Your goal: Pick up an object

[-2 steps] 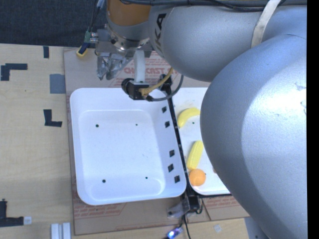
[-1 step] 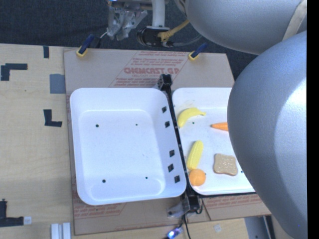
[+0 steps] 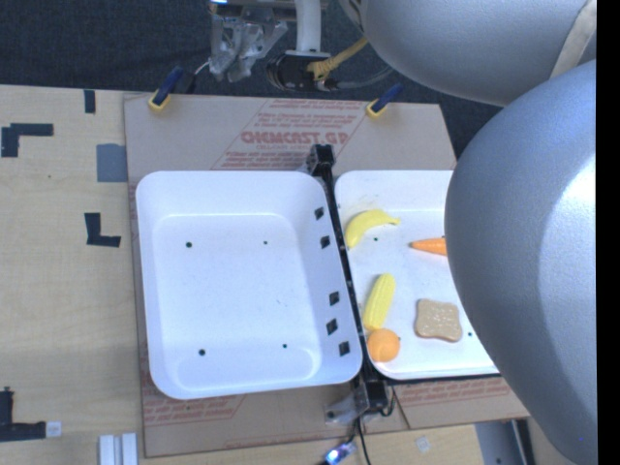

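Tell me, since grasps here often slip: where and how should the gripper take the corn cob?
Probably across the middle of the corn cob, from straight above. It lies flat, long axis running roughly up the right bin, so fingers can close across its narrow width. Mind the orange at its lower end.

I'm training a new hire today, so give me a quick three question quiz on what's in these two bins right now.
1. True or false: the banana lies in the left bin.
2. Which lies nearest the camera, at the right bin's front corner? A) carrot B) orange C) corn cob
3. Fill in: the flat tan item beside the corn cob is a slice of ____.

Key: 1 false; 2 B; 3 bread.
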You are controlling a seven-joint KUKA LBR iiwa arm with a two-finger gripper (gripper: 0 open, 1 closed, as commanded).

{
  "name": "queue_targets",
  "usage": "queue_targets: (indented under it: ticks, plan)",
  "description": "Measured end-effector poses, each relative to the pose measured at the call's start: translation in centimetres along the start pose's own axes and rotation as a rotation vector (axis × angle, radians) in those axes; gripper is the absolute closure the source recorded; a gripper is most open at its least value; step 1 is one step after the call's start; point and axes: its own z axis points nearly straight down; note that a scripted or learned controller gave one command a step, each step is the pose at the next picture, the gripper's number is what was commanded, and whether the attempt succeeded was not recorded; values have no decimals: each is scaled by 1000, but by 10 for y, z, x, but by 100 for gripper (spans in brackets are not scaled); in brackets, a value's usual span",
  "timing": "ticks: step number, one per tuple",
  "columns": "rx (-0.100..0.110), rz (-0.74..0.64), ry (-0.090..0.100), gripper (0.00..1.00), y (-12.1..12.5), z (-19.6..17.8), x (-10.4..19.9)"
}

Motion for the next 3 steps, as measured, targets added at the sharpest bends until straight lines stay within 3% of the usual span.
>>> queue_targets:
  ticks: [1, 2, 3]
  plan:
    - [2, 3, 1, 100, 0, 12, -1]
    - [1, 0, 0, 100, 0, 2, 0]
    - [5, 3, 0, 100, 0, 50, -1]
